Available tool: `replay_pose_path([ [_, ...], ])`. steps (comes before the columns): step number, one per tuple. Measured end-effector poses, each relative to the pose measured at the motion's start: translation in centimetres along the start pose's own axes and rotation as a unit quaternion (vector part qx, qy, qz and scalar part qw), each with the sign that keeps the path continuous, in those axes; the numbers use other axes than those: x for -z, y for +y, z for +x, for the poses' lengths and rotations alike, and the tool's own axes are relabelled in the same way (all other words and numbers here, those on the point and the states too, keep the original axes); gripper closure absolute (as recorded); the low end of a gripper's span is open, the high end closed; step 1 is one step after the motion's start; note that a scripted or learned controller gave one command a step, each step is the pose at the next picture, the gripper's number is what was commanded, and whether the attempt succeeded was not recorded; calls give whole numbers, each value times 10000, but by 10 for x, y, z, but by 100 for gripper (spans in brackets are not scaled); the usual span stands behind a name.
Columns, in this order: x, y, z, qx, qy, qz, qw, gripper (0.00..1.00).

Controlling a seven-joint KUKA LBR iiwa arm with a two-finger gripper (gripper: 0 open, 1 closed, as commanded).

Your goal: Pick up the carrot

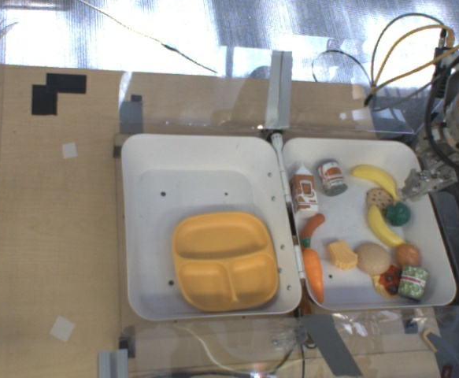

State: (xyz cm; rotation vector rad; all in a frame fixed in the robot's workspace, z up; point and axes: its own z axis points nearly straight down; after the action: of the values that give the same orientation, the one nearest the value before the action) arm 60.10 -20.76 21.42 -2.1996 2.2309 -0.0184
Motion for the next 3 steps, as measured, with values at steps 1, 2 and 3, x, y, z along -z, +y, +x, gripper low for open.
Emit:
replay_pose_path([
  [1,-64,-36,-5,2863,-46,-38,9581,100],
  [2,-73,-68,-11,4149,-39,-20,9099,100],
  [3,-114,8,-87,4862,-69,-47,8738,100],
])
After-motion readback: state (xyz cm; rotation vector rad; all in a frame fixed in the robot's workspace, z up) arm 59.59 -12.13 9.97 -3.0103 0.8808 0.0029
